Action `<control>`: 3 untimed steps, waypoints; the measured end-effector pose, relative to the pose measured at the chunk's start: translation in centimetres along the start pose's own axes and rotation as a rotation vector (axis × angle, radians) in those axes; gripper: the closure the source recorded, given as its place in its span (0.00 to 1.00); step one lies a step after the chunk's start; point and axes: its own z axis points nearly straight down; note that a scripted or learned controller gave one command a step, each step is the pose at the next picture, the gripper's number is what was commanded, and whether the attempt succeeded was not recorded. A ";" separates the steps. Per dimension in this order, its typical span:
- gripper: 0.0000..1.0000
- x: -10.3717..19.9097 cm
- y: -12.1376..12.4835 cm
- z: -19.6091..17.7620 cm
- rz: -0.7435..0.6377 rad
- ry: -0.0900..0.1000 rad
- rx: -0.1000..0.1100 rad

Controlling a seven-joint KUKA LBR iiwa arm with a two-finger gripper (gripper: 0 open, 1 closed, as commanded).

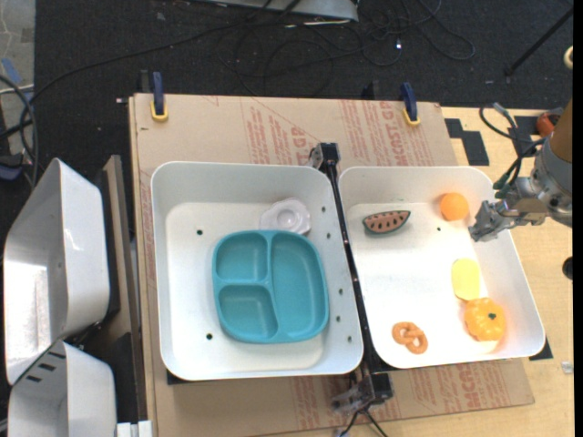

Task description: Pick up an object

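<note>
Above the right white bin's [519, 271] far rim, the grey two-finger gripper [483, 224] hovers, nothing visibly between its fingers; whether they are spread or closed cannot be told. Just beside it to its left sits a small orange ball [454, 206], with a watermelon-slice toy [386, 220] farther left. Below it lie a pale yellow block [465, 279], an orange pumpkin-like toy [485, 320] and a pretzel [410, 336]. Well to its left, the other bin [182, 335] holds a teal divided plate [270, 286].
</note>
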 end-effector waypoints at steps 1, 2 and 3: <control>1.00 5.6 -0.6 1.5 -0.001 0.001 0.002; 1.00 10.8 0.3 2.0 -0.002 0.000 0.000; 1.00 16.6 0.3 1.4 -0.002 0.000 -0.001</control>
